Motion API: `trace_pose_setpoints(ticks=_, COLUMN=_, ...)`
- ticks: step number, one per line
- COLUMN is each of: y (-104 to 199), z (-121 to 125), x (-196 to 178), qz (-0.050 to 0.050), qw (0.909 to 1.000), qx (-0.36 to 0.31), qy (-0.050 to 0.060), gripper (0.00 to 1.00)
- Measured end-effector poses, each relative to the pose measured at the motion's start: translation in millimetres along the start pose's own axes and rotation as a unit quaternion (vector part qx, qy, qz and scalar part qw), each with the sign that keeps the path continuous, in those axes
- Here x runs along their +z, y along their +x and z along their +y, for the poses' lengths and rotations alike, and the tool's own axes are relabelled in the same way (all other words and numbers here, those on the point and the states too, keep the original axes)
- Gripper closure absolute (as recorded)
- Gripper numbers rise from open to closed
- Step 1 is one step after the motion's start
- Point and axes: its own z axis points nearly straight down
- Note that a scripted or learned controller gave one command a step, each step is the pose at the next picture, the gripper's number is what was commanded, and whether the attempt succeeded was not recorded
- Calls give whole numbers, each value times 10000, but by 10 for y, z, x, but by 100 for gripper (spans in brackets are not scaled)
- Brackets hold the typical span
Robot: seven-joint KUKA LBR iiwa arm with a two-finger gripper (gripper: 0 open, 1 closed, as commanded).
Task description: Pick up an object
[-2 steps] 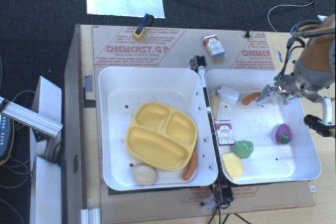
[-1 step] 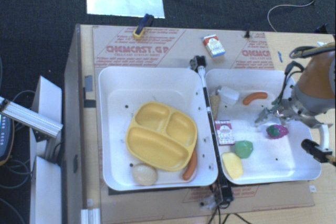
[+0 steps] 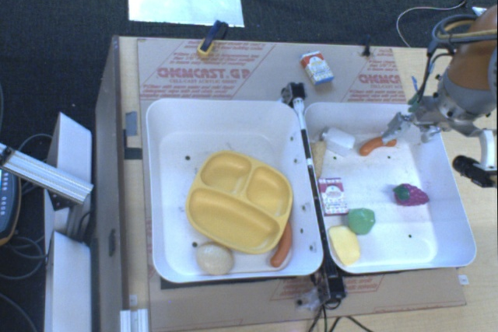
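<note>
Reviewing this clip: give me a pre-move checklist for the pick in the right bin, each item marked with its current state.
1. Gripper positioned over the right bin: ok.
2. A target close by: the orange carrot lies just beside the fingertips: ok.
3. Carrot between the fingers: cannot tell; they look beside its end.
4. Room around the carrot: the white block lies near its other end, apart from it: ok.
5. Other items clear of the approach: the purple toy, green toy and small card box lie nearer the camera: ok.
</note>
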Motion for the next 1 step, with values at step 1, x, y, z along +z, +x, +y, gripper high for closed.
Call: trace_pose_setpoints(ticks=1, y=386, z=155, x=577, qz=11, qw=10000, qx=-6, qy=21, gripper=0)
